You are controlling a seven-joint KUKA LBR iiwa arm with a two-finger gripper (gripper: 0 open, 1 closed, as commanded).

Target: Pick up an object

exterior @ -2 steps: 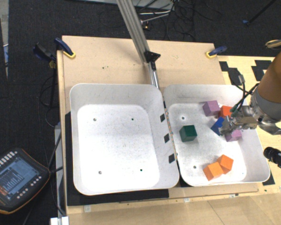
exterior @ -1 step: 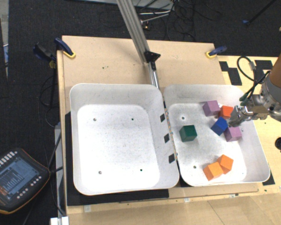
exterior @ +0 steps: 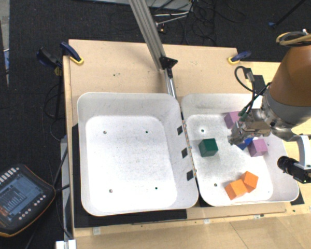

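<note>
A small blue object [exterior: 243,145] lies in the right bin [exterior: 197,185], almost wholly covered by the gripper [exterior: 240,138], which is lowered right over it; only a sliver of blue shows at the gripper's lower edge, and whether the claw is apart, together or clamped on the blue piece cannot be told from this view. Touching the blue object on its right side is a purple block [exterior: 258,147], and just above the gripper, toward the far wall of the same bin, sits a second purple block [exterior: 231,119]. To the left of the blue object, well apart from it, a dark green cube [exterior: 208,147] rests on the bin floor. Below the blue object, near the front wall, two orange blocks [exterior: 242,184] lie touching each other. The grey arm [exterior: 293,90] with its orange band comes in above and to the right of the blue object. Farther left, beyond the green cube, stands the left bin [exterior: 93,113].
</note>
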